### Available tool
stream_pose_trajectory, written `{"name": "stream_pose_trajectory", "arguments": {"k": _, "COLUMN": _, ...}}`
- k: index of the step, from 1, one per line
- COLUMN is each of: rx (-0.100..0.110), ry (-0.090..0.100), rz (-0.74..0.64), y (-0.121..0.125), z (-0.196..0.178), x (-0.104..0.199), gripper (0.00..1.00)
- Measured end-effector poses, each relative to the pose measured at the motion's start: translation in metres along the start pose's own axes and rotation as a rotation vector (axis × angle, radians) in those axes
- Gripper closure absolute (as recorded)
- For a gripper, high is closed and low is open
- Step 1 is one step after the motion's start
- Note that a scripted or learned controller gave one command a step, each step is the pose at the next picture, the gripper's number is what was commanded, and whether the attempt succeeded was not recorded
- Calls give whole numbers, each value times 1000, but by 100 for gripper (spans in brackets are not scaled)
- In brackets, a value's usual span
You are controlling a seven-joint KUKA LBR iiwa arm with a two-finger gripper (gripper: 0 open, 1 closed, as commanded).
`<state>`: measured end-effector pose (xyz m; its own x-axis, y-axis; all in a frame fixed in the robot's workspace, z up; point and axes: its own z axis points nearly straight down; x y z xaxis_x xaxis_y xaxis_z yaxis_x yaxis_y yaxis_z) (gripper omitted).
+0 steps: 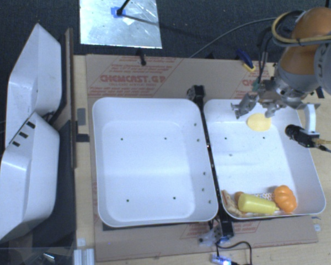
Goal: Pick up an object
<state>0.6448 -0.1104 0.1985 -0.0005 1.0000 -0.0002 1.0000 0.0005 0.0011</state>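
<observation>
Yellow disc (259,122), pale and flat, is the thing I judge to be the target: it lies in the right bin (237,159) near the far wall, straddled by the gripper (256,110), whose fingers (241,110) stand apart, one on either side above it. Nothing is clamped yet, so I count the pick as not done; closing and lifting are left. Other pieces wait in the near corner: a yellow cylinder (257,204) and an orange fruit (286,198). On the cardboard (138,73) covering the surface I read red print, "CHEMCAST GP"; the rest is too blurred.
</observation>
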Motion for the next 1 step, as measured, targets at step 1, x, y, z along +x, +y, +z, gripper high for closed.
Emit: {"name": "stream_pose_trajectory", "arguments": {"k": 1, "rx": 3, "ry": -1, "rz": 6, "y": -40, "z": 27, "x": -62, "gripper": 0}}
